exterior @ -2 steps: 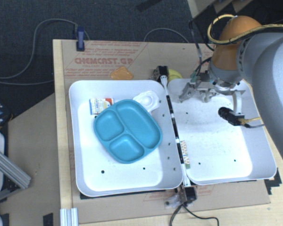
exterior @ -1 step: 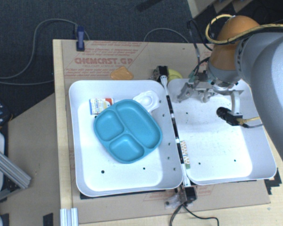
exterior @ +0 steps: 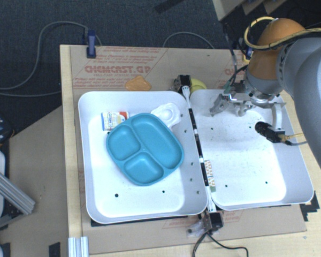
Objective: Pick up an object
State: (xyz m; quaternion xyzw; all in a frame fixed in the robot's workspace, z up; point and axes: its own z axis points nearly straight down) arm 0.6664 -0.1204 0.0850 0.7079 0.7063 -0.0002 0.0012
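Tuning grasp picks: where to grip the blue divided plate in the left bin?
Grip the blue plate by its raised outer rim, coming from above. It lies flat and is likely too wide to span; the lower-right edge faces open left bin floor.

Two bins side by side on the bench

Left bin (exterior: 91,159) has a divided plate (exterior: 144,148) in the middle, with a small packet (exterior: 113,119) tucked at its back-left and a little cup-like piece (exterior: 167,113) at its back-right. The gripper (exterior: 231,104) sits over the right bin's (exterior: 246,170) back edge.
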